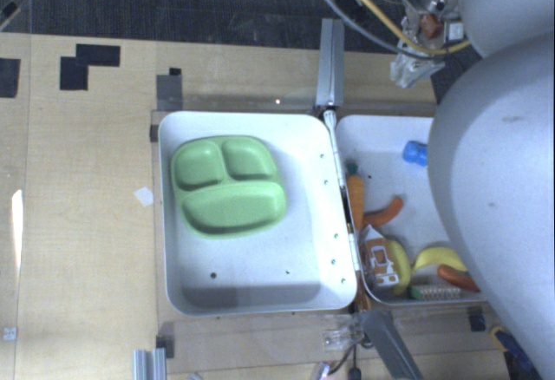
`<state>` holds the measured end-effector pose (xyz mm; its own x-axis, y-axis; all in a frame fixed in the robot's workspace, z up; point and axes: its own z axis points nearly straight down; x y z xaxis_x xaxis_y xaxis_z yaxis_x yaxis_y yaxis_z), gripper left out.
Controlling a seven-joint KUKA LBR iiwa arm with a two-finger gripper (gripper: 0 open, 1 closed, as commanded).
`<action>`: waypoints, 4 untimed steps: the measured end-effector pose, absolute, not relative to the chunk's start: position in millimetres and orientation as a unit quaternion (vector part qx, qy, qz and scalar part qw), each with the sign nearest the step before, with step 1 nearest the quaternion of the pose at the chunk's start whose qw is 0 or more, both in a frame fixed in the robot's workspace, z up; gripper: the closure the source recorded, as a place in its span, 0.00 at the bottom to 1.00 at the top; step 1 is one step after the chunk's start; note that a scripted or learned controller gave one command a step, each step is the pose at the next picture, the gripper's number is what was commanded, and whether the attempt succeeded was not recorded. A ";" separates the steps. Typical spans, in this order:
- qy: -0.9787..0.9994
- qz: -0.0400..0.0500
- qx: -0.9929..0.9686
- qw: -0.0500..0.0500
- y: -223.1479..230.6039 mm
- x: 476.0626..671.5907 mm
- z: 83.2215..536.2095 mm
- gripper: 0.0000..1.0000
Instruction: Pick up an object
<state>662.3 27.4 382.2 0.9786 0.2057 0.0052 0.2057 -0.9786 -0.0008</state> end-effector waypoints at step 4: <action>-0.104 -0.002 -0.995 -0.001 -38.8 660.8 390.5 1.00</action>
<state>660.8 -38.8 390.5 0.9785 0.2060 0.0033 0.2060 -0.9786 0.0019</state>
